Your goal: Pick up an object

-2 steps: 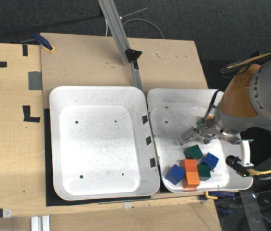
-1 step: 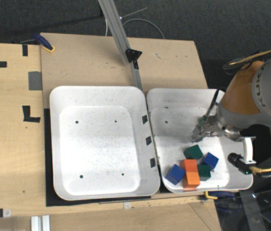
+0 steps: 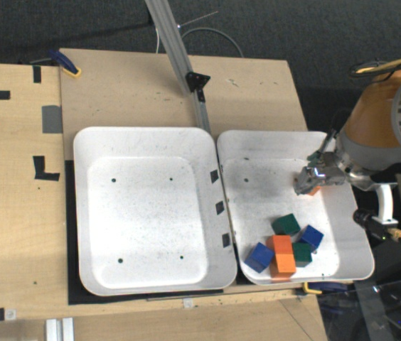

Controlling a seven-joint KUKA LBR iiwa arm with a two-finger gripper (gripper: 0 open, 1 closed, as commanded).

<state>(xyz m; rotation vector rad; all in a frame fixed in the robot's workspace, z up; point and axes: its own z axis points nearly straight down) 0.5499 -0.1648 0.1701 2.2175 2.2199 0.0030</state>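
Note:
My gripper [image 3: 310, 184] hangs over the upper right part of the right bin [image 3: 257, 155], reaching in from the right. A small orange block [image 3: 316, 189] peeks out between its grey fingers, and the fingers are closed on it. In the front of the same bin lies a cluster of blocks: a dark green one [image 3: 286, 225], a blue one [image 3: 312, 237], a tall orange one [image 3: 283, 254], a second green one [image 3: 301, 253] and a second blue one [image 3: 259, 256]. The cluster sits well below the gripper in the view, apart from it.
The left bin [image 3: 87, 190] stands beside the right one, sharing a middle wall. A slanted metal rail [image 3: 172, 34] comes down from the top to the bins' back edge. The arm's orange band [image 3: 375, 123] is at the right edge.

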